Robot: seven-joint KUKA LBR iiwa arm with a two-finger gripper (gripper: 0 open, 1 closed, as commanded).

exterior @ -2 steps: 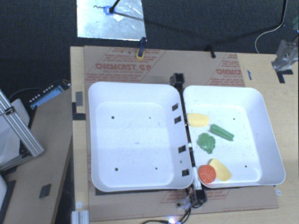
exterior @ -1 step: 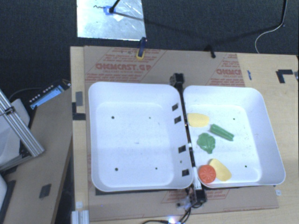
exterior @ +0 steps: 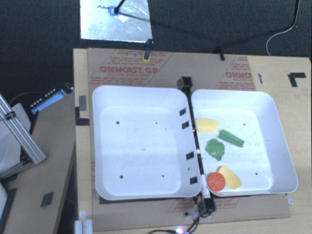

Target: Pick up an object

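Objects sit in right bin (exterior: 273, 130), left half: yellow piece (exterior: 206, 126), green stick (exterior: 231, 138), green leafy piece (exterior: 215, 149), red round piece (exterior: 216, 181) touching yellow piece (exterior: 231, 177). Gripper state: can't tell.

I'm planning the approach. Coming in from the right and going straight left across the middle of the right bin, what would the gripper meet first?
Likely the long green toy, once over the rim of the right bin; the leafy green toy sits just beyond it. Height cannot be judged.
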